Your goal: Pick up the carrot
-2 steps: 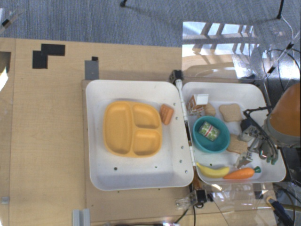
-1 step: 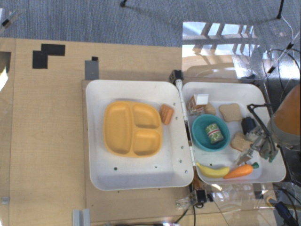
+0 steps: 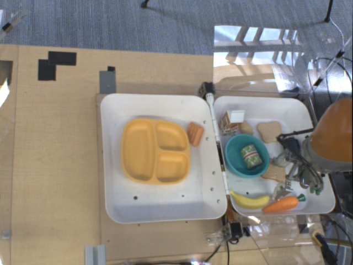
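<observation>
The wooden surface (image 3: 55, 164) carries two white bins; the right bin (image 3: 303, 110) serves as landmark. To its left, the other bin (image 3: 165, 208) holds a yellow divided plate (image 3: 154, 149). The arm (image 3: 333, 137) reaches over the landmark's right side, its claw (image 3: 292, 175) hanging inside; how far it is open cannot be told. A teal bowl (image 3: 246, 155) sits mid-bin. The carrot (image 3: 281, 204) lies along the near wall, just right of a banana (image 3: 248, 199).

A tan wooden bench (image 3: 49, 164) meets blue-grey carpet (image 3: 110, 15) — sunlight (image 3: 259, 48) falls in bars beyond it.
</observation>
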